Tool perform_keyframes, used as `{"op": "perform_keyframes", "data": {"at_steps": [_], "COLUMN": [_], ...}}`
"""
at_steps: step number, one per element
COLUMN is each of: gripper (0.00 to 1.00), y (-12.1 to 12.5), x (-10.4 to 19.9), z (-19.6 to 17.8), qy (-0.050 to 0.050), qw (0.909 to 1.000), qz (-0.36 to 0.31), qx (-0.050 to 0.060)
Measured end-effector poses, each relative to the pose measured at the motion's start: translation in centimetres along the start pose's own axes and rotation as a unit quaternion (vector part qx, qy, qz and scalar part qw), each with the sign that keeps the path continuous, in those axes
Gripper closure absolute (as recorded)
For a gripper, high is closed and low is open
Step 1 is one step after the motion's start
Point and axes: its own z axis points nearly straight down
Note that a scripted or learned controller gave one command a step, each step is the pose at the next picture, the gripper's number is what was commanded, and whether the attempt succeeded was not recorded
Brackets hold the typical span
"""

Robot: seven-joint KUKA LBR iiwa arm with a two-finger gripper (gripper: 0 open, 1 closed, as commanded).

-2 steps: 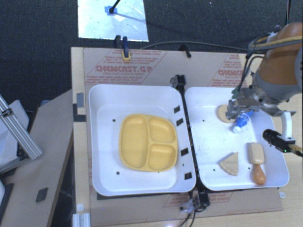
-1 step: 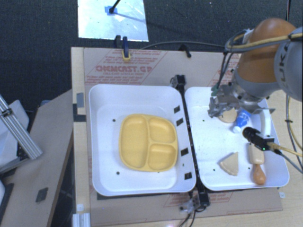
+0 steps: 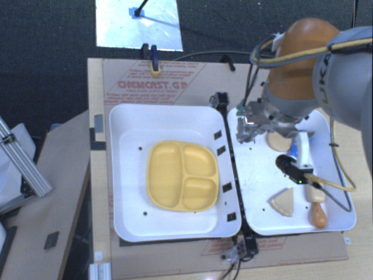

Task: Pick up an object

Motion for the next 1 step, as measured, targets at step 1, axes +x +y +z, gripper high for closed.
{"op": "perform_keyframes", "data": {"at_steps": [1], "gripper": [1.0], "y": [-0.03], "x": [6.24], "z": [0.56], "qy": [0.0], "qw": [1.0], "qz": [0.0], "qx": [0.0]}}
